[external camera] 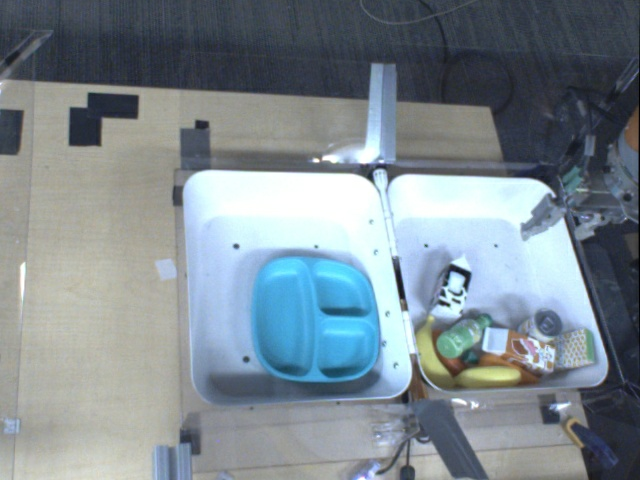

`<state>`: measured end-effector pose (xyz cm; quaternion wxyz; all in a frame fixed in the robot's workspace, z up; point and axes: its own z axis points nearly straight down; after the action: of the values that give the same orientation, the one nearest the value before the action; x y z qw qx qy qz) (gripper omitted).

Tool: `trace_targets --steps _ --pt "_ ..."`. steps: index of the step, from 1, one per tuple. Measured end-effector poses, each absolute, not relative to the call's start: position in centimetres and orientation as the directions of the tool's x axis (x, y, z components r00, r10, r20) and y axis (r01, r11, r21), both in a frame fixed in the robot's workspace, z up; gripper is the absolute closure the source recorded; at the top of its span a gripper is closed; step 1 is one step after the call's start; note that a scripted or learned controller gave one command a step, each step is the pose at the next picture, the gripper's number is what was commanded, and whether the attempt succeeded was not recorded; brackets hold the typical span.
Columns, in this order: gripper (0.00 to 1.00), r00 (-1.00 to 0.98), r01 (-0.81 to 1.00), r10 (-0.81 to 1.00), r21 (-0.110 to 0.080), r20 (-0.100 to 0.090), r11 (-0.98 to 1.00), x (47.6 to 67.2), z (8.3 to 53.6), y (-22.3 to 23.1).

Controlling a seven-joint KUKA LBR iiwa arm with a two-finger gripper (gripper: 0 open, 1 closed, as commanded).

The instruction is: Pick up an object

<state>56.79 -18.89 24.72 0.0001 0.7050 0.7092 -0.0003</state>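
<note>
The right bin [500,193] holds a cluster of objects along its front edge. A small black-and-white bottle [452,288] lies nearest the middle. In front of it are a green item [463,336], a banana [429,353] and a yellow-orange piece [489,375]. Further right lie an orange carton [530,353], a small round tin [547,322] and a checked packet [573,346]. My gripper [538,221] hangs over the bin's far right part, well behind and to the right of the cluster, with nothing seen in it.
The left bin [215,218] holds a blue divided tray [315,318] towards its front. A metal post [382,113] stands behind the wall between the bins. The arm's wrist and cables [600,183] crowd the right bin's right rim.
</note>
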Motion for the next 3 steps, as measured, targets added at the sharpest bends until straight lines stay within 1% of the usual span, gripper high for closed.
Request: trace_targets --steps 1,2,3 --pt "0.00 0.085 0.996 0.996 0.000 0.000 -0.085 55.1 24.6 -20.1" --pt "0.00 -0.047 0.999 0.999 0.017 -0.004 0.047 52.5 12.8 -12.1" --pt "0.00 0.060 0.997 0.998 0.052 -0.003 -0.060 58.3 11.0 -9.5"
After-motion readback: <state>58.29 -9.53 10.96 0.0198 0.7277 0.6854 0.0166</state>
